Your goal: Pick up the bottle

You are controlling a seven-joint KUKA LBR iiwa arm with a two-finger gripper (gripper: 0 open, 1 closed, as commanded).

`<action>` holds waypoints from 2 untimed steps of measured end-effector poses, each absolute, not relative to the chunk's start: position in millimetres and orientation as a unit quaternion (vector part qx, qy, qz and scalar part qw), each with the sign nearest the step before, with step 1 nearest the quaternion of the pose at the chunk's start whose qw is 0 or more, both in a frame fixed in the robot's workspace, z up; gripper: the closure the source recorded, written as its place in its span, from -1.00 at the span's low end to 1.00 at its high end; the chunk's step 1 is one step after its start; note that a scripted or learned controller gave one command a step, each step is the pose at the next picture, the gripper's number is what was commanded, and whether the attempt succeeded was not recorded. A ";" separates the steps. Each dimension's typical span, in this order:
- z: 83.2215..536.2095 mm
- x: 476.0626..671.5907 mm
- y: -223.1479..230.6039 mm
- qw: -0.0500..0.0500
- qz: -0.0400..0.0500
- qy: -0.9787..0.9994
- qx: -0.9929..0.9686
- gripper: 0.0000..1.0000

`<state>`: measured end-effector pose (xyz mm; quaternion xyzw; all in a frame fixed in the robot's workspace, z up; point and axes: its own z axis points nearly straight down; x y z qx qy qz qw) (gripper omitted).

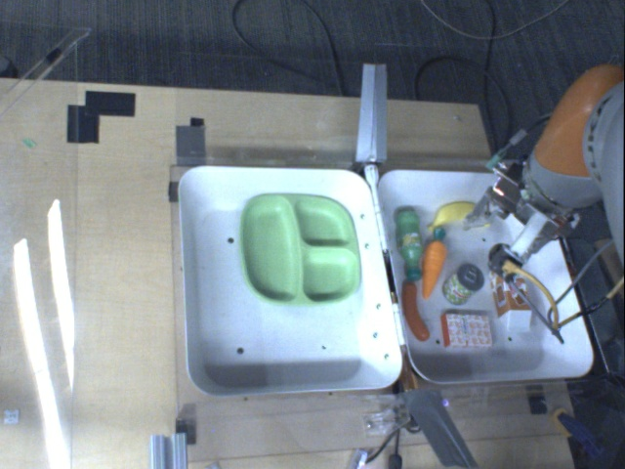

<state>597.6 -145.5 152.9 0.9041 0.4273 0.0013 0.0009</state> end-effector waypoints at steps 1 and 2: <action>87.1 618.4 -101.8 0.002 0.003 0.494 0.869 -1.00; 116.1 640.7 -85.5 0.002 0.001 0.492 0.871 -1.00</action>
